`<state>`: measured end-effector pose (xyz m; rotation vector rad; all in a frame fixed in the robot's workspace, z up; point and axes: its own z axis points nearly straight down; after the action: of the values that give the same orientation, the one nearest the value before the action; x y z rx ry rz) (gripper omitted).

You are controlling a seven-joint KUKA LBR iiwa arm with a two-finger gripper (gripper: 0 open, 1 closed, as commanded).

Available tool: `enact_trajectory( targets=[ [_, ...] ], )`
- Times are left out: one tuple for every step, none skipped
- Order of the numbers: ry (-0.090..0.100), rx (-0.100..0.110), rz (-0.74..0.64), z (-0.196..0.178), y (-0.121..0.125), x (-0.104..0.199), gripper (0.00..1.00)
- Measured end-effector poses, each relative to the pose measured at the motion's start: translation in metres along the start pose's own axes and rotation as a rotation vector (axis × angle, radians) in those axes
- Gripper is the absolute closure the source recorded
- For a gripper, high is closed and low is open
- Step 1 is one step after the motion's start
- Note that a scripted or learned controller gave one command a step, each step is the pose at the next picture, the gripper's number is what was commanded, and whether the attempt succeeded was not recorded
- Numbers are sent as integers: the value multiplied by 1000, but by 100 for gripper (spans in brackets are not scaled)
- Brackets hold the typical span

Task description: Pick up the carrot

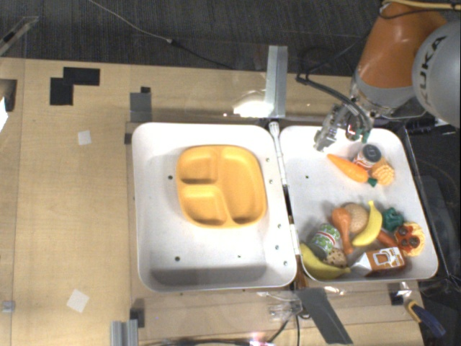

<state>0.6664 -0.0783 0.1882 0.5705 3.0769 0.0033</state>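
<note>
- The gripper [325, 140] hangs over the upper left part of the right bin [302, 186], near its back rim, on the grey arm [403, 49] with the orange band that comes in from the upper right.
- Whether it is wide or narrow I cannot tell; the metal parts at its tip are too small and blurred. Nothing shows held in it.
- The carrot [348, 168] lies on the bin floor just below and to the right of the gripper, apart from it, slanted with its thin end toward the upper left and its green end toward the lower right.
- Touching the carrot's thick end are a small dark round thing [371, 153] and a yellow bumpy piece [384, 173].
- In the bin's lower half sits a heap of toy food: two bananas [372, 223] [322, 265], a brownish drumstick-like piece [346, 222], a green piece [393, 218], an orange box [383, 260].
- The left bin [155, 193] holds a yellow divided plate [218, 184], well apart from the gripper.
</note>
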Motion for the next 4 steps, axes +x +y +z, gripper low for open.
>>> enact_trajectory(
  targets=[
    [5, 5, 160, 37, -103, 4, 100],
    [2, 3, 406, 96, -103, 37, 100],
    [4, 3, 406, 97, -103, 38, 0],
    [16, 13, 436, 100, -60, 11, 0]
  ],
)
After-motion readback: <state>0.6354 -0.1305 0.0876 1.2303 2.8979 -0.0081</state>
